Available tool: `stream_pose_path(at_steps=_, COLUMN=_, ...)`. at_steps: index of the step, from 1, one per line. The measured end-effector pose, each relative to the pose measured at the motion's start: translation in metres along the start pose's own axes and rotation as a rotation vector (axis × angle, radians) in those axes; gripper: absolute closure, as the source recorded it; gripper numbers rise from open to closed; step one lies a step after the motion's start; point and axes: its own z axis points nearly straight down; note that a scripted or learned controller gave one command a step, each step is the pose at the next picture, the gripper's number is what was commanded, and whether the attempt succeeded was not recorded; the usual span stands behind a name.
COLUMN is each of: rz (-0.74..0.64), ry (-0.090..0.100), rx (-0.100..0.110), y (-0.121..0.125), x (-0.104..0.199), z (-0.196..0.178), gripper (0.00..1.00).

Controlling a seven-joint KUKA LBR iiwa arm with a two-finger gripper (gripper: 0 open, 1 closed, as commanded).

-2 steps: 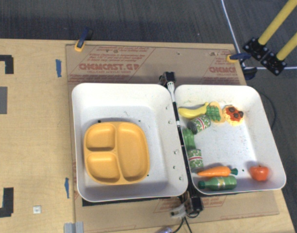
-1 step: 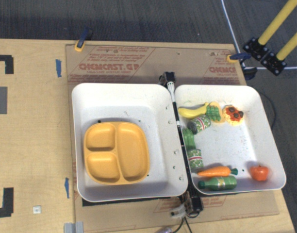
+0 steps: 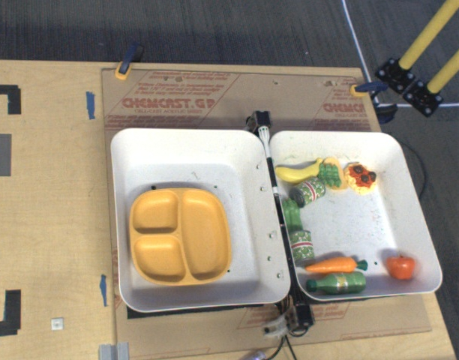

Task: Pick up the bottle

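A green bottle (image 3: 336,282) with a red and yellow label lies on its side at the front edge of the right bin (image 3: 409,201). A second green bottle (image 3: 294,227) with a pale label lies along that bin's left wall, its neck pointing to the back. An orange carrot (image 3: 331,265) lies between them, just behind the front bottle.
The right bin also holds a banana (image 3: 297,172), a green can (image 3: 310,192), a green knobbly toy (image 3: 331,175), a pizza-like piece (image 3: 361,176) and a tomato (image 3: 400,266). A yellow divided plate (image 3: 181,235) sits in the left bin (image 3: 139,156). Yellow-legged stand (image 3: 428,32) at back right.
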Motion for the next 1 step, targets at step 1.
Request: stream_pose_path(at_steps=1, rz=0.000, ry=0.000, rx=0.000, y=0.0000, x=0.0000, z=0.0001, gripper=0.00)
